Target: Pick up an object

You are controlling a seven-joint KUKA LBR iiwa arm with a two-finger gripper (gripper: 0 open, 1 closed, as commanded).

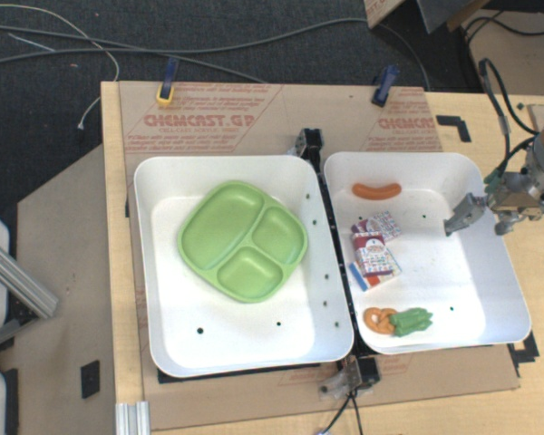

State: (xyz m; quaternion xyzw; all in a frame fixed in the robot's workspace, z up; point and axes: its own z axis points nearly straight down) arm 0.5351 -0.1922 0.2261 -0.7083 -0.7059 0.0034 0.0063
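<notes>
The right bin (490,324) holds an orange sausage (377,189) near its far edge. A red-and-white snack packet (374,250) lies on its left side, and a brown pretzel (377,318) lies beside a green toy (413,320) near the front. My gripper (483,219) hangs over the bin's right rim, well right of these objects. Its two grey fingers (461,214) stand spread apart, open, with nothing between them.
A green divided plate (243,240) lies in the left bin (163,333). Black clamps (309,142) sit on the divider between the bins. Blue and yellow clips (384,86) pin the cardboard base at the back. Cables run across the dark floor behind.
</notes>
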